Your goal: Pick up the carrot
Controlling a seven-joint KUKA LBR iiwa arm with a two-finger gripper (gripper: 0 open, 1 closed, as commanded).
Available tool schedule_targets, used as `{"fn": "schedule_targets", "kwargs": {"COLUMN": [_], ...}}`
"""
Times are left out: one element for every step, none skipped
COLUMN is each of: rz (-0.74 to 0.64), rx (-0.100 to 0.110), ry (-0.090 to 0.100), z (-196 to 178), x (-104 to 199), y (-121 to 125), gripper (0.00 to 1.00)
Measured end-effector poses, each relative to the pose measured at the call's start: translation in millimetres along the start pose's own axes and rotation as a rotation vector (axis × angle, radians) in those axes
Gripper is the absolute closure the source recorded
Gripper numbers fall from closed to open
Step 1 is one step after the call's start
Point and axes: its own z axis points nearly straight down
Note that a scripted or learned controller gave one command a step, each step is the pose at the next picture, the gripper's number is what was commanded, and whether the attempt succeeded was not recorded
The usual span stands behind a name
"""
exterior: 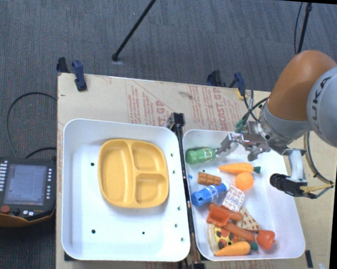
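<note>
Two carrots in the right bin [290, 220]: one carrot [236, 167] just below the pincer [242, 144], whose finger state I cannot tell — approach step, next needs a short descent onto it.

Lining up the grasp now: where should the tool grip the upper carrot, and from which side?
Grip the upper carrot around its thick middle, descending from above. It lies flat, pointing left with its green stem right, so close across its width; the orange ball crowds the lower side.

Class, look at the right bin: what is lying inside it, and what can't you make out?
Inside the right bin: green bottle, two carrots, orange ball, blue bottle, pizza slice, other toys. The pile covers whatever lies beneath.
</note>
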Motion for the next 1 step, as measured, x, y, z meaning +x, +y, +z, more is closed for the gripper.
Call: {"fn": "schedule_targets", "kwargs": {"rz": [-0.186], "rx": [-0.002], "ry": [0.000], "z": [113.1], "x": [-25.8], "y": [0.7], "gripper": [0.00]}}
